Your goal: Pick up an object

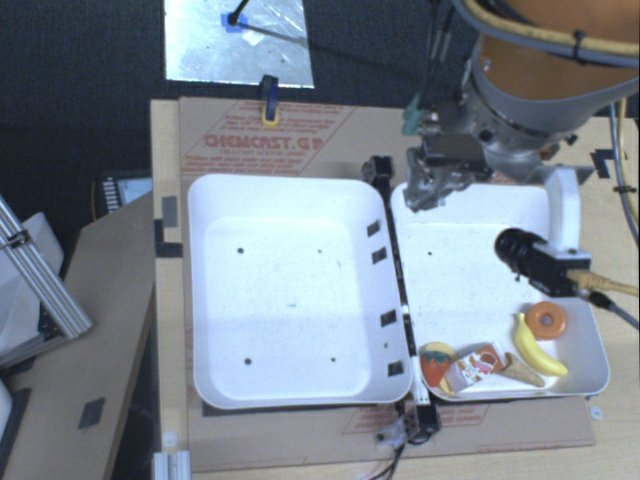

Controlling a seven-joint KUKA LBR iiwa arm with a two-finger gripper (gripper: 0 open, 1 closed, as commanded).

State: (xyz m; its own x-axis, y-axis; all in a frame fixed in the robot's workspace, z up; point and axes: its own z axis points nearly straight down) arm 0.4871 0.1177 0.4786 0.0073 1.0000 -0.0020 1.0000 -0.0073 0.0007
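Note:
Several small items lie along the front edge of the right bin (pixel 470 258): a yellow banana (pixel 537 348), an orange ring-shaped piece (pixel 546 319), a red-orange round fruit (pixel 437 364), a red-and-white packet (pixel 476 365) and a tan cone (pixel 521 372). My gripper (pixel 434 186) hangs over the bin's far left corner, well away from those items. Its metal tip is small and partly blurred against the bin wall. The grey and orange arm (pixel 545 38) covers the bin's far right part.
The left bin (pixel 215 208) sits beside the right one, with black clips (pixel 381 256) along the shared rim. A black cylindrical unit (pixel 530 256) juts from the arm over the right bin. Cardboard (pixel 270 133) lies under both bins, and a metal plate (pixel 238 28) lies behind.

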